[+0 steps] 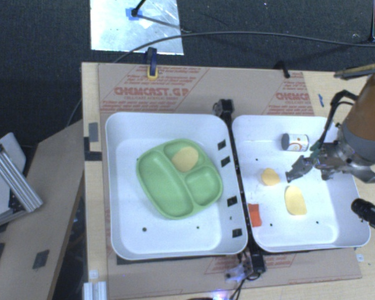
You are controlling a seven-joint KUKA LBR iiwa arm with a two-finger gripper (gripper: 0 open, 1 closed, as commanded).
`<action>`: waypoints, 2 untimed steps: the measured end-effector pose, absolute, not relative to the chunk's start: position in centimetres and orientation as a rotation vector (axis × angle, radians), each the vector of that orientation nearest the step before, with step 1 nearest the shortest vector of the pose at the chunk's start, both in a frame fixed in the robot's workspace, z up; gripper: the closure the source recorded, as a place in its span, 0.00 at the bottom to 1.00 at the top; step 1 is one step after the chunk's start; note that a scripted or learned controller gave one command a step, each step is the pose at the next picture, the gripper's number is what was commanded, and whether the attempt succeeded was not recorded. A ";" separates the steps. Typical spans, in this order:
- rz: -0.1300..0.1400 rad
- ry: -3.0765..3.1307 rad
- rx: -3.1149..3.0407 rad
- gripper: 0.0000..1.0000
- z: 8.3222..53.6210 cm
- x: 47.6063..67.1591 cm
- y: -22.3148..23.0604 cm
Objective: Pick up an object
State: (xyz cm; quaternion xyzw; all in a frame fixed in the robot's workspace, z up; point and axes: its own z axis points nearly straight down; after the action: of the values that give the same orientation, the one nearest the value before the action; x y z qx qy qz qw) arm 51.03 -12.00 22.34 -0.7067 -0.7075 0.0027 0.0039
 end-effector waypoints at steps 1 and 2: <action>-0.002 -2.227 -2.218 0.00 22.9 51.3 -12.0; 0.003 -2.220 -2.219 0.00 17.5 51.7 -12.9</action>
State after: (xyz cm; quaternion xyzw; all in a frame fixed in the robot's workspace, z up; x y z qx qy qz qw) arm 51.66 -12.92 17.50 -0.7069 -0.7074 0.0009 0.0013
